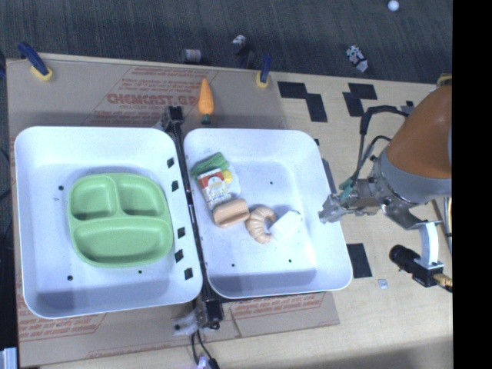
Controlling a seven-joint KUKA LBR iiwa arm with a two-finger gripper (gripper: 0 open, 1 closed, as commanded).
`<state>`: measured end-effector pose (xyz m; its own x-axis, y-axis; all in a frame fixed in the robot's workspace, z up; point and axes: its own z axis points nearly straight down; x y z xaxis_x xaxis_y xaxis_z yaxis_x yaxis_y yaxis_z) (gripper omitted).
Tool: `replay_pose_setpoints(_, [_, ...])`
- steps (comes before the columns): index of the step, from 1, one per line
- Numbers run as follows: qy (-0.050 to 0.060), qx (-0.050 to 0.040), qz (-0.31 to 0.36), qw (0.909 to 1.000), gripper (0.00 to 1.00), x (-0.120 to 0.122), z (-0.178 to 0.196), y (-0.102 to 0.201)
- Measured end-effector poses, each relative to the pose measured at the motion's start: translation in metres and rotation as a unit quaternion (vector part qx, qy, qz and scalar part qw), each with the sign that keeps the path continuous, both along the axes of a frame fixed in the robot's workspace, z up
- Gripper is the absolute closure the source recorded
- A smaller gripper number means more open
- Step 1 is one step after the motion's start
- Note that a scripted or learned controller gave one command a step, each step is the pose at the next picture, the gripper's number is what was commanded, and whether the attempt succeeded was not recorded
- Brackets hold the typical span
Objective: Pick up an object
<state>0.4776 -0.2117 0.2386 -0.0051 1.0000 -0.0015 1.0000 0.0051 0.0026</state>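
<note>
The claw (332,210) sits over the right rim of the right bin (307,275); whether it is apart or together cannot be told. Just left of it inside that bin lies a white piece (287,224), touching a curled pastry (262,223), then a tan roll (230,212), a printed packet (214,184) and a green item (209,162). Further left, the left bin (38,283) holds a green divided tray (120,218). An orange carrot (205,98) lies on the desk (400,321), beyond the bins.
</note>
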Motion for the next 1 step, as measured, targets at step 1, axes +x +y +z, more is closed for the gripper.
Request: replay_pose_setpoints(1, [0.004,0.0017,0.001,1.0000,1.00,-0.0018,-0.1412,0.0013])
